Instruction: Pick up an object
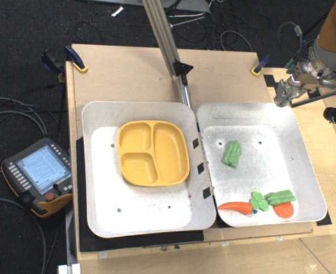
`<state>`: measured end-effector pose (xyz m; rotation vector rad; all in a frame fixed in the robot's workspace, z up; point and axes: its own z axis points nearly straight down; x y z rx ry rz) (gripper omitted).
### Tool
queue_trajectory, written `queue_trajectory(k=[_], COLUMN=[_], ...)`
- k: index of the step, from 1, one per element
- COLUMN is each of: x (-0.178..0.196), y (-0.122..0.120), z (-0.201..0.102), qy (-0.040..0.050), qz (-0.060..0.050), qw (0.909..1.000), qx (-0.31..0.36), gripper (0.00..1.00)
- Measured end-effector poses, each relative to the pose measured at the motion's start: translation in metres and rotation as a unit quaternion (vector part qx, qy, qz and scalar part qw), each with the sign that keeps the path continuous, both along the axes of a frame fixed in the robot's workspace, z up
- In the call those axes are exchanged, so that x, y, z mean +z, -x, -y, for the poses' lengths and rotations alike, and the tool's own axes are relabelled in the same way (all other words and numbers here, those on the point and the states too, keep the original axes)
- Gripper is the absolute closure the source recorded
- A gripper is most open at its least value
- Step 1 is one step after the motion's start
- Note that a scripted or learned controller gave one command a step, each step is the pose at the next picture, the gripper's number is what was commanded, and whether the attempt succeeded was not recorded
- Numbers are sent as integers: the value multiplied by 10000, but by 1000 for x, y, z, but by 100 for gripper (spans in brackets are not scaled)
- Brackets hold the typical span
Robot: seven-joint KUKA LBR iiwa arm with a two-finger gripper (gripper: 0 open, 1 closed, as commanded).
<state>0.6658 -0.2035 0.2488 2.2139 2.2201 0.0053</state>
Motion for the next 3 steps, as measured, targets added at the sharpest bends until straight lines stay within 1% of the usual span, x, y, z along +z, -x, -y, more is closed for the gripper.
queue_trajectory(k=[1, 2, 3], x=[-4, -16, -17], y=[23, 31, 54], z=[-49, -100, -150], qy=[-16, -17, -19], qz=[-43, -43, -46], qw=[10000, 10000, 10000], qx=[18, 21, 22], gripper=[100, 100, 100])
